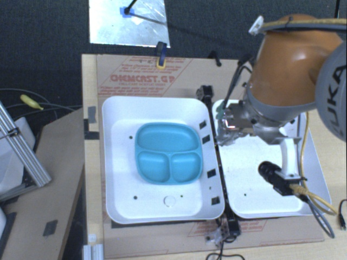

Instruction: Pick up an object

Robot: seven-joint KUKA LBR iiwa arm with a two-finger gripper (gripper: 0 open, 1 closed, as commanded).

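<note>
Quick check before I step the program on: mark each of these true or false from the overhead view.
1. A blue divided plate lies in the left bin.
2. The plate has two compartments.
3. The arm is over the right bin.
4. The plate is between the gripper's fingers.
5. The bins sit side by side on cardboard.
1. True: the blue divided plate lies in the left bin.
2. False: it has three, one wide and two smaller.
3. True: the arm hangs over the right bin.
4. False: the plate lies apart from the arm, flat in the left bin.
5. True: printed cardboard lies under both.
</note>
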